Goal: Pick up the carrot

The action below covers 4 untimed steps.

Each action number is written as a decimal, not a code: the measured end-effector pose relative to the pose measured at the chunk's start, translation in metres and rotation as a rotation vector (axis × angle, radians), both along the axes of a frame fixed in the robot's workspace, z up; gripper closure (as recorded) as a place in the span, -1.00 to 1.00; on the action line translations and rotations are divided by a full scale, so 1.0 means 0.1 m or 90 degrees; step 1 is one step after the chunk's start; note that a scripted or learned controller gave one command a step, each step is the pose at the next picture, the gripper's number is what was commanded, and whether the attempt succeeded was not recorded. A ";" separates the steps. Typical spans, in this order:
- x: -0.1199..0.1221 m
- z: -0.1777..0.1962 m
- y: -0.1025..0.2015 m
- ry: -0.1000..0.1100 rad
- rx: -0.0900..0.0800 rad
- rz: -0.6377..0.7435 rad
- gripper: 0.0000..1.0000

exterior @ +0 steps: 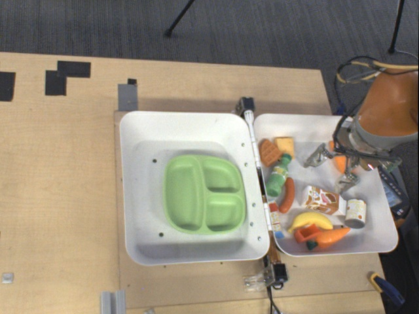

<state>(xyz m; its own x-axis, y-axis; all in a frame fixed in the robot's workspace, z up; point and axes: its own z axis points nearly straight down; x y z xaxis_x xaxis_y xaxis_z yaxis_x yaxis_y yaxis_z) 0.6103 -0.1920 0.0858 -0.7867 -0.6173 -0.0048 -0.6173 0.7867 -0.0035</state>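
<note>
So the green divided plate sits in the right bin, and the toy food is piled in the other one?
Not quite: the camera view shows the green divided plate in the left white bin. The toy food, including the orange carrot, lies in the right white bin.

The surface [59, 195] is a pale wood-grain bench top that meets dark grey carpet [262, 18] along its 12 o'clock edge. 2 shallow white bins sit directly on it, touching side by side: the left bin [141, 175] near the middle and the right bin [383, 237] toward 3 o'clock. Black rectangular marks [65, 76] lie flat at 10 o'clock, with another black patch [5, 86] at the far 9 o'clock edge. A small grey bracket [128, 97] stands just beyond the left bin's 11 o'clock corner, and a second grey bracket [112, 301] sits at 7 o'clock. A clamp with a cable [273, 277] rests at 6 o'clock, below the seam between the bins.
</note>
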 end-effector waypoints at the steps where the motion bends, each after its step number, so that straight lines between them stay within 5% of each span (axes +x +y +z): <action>1: 0.60 0.40 0.08 -0.002 0.000 -0.018 -1.00; 2: 0.53 -0.01 -0.13 0.000 0.001 0.005 -1.00; 3: 0.41 0.00 -0.13 0.000 0.000 0.071 -1.00; 4: 0.60 0.22 0.61 -0.001 0.001 0.044 -1.00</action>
<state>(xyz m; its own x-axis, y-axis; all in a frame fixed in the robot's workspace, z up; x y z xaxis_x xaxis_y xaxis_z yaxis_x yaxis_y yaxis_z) 0.6706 -0.1315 0.1081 -0.7421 -0.6702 -0.0074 -0.6702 0.7422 -0.0035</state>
